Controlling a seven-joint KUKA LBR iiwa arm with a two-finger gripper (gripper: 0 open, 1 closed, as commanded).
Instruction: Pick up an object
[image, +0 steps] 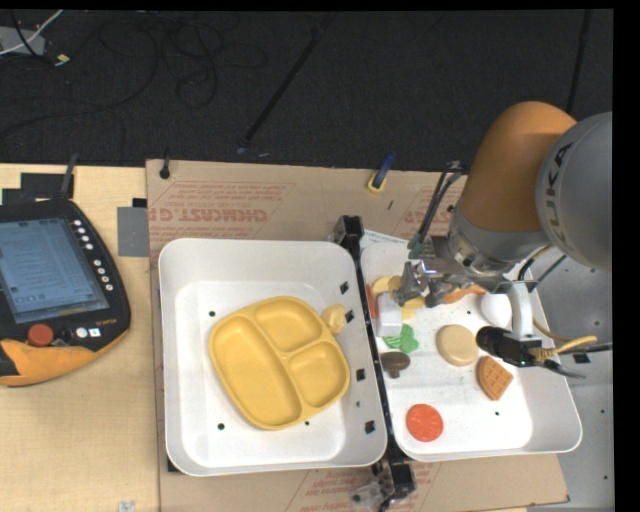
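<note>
The gripper (414, 289) hangs low over the back left part of the right bin (555, 440). It is just above and beside a white block (388, 317) and a small orange-red piece (379, 290). A green piece (402, 340) and a brown piece (395, 363) lie just in front of the block. Nearer the middle are a tan round disc (458, 345) and a brown waffle-like piece (493, 378). A red disc (425, 422) rests near the front edge. A white object (495, 306) lies to the gripper's right.
The left bin (190, 270) holds a yellow divided tray (278, 358). A tablet-like pendant (55, 290) sits on the bench at far left. The divider between the bins (368, 340) runs close to the gripper's left side. The arm's wrist covers the right bin's back right corner.
</note>
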